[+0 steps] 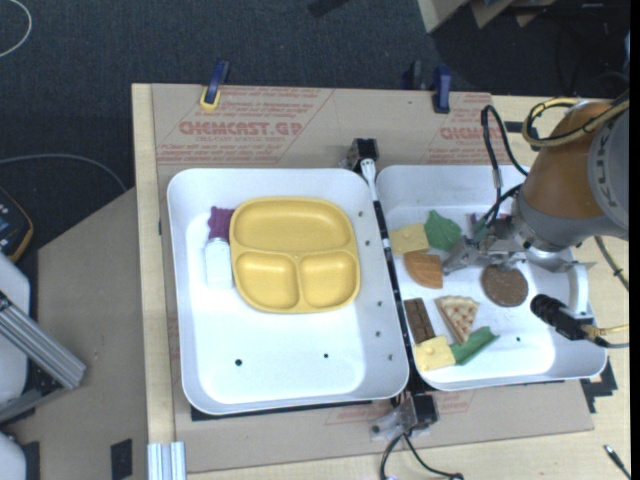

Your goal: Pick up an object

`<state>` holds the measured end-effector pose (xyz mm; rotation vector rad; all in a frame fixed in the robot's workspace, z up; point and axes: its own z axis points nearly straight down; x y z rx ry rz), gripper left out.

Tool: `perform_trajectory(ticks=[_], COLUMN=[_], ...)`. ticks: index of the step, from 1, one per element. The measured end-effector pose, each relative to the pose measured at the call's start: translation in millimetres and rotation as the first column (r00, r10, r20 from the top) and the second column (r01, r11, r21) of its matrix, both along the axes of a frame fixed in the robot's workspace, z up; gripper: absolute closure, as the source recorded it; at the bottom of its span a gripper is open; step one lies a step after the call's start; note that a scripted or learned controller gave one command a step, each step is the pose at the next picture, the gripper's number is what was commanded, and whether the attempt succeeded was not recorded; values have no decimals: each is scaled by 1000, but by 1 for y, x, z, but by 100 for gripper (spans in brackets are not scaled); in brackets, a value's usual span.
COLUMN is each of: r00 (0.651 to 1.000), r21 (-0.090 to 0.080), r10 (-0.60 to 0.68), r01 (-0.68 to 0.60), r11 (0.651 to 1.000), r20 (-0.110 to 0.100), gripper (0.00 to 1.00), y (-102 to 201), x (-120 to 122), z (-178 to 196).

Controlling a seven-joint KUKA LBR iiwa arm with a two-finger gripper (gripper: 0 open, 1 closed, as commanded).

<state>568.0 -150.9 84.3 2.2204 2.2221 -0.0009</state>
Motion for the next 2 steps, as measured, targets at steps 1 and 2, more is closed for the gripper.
perform_trajectory(ticks=[1,2], r00=[1000,1000], r21=[-5,-2], r10=[-3,0], r01=[3,0], r11=[1000,1000], r20=[10,6], gripper=[100,100], y=[-2,0], x=[2,-2], z=[15,76])
